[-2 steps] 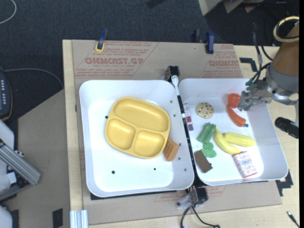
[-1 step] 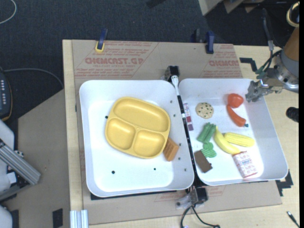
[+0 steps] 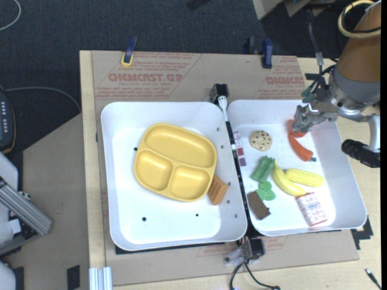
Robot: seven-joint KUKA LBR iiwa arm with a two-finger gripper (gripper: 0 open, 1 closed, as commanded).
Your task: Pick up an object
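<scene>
My gripper (image 3: 302, 121) hangs over the upper right part of the right bin (image 3: 342, 162), right at the top end of a red pepper (image 3: 301, 147) that lies slanted on the bin floor. Whether it touches the pepper I cannot tell. Left of it lies a round cookie (image 3: 260, 140). Lower down are a green vegetable (image 3: 263, 168), a yellow banana (image 3: 284, 182), a corn cob (image 3: 305, 177), a second green piece (image 3: 265, 193), a brown bar (image 3: 259, 206) and a red-and-white packet (image 3: 312, 209).
The left bin (image 3: 118, 162) holds a yellow divided plate (image 3: 174, 161) with a brown bread slice (image 3: 217, 191) leaning at its lower right edge. The grey arm with its orange band (image 3: 360, 53) comes in from the upper right. Clamps stand at the board's back edge.
</scene>
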